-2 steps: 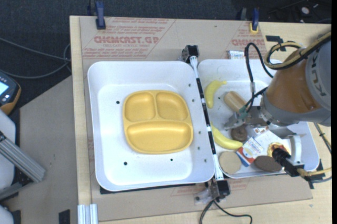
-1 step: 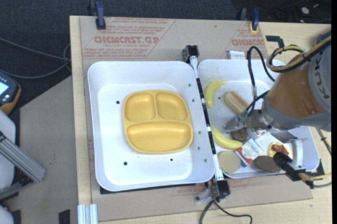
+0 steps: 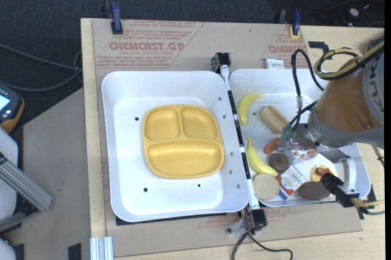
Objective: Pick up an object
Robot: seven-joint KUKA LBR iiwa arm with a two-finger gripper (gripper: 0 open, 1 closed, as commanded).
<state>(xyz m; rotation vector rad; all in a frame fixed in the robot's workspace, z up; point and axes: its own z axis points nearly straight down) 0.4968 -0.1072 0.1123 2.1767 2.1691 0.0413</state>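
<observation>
KUKA arm (image 3: 345, 109) reaches in from the right over the right bin (image 3: 363, 176), its gripper (image 3: 294, 144) low among the clutter – can't tell how the gripper is set, the wrist hides it. Just left of the gripper lie a small orange-red item (image 3: 271, 146) and a brown round piece (image 3: 279, 161), w/ a tan bread roll (image 3: 273, 118) a bit farther back and two bananas – one far (image 3: 246, 107), one near (image 3: 256, 159) – along the bin's left wall. The left bin (image 3: 116, 130) holds a yellow divided plate (image 3: 182, 141), well apart from the gripper.
</observation>
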